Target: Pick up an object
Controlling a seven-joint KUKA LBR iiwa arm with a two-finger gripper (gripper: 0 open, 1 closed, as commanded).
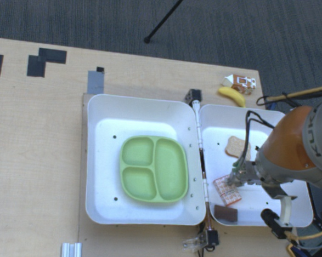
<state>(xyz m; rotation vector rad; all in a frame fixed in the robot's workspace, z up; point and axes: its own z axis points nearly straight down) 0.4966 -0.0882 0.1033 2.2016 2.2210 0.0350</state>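
— Where our gripper (pixel 235 179) hangs, low in the right bin (pixel 303 215), we find it right at the upper edge of the small red-and-white packet (pixel 227 191); whether its tips are spread or pressed together we cannot tell, since the wrist and the orange band cover them.

— So the packet is our likeliest target; which way does it lie?

— Just below and a shade left of the tips, flat on the bin floor, its long axis slanting from upper left to lower right; we would judge a short descent enough.

— And the neighbours?

— A round tan cookie (pixel 236 147) sits above, partly behind the cable; a dark brown block (pixel 226 214) lies near the lower wall; the green divided plate (pixel 153 169) rests well apart in the left bin (pixel 92 164); we cannot read the packet's print.
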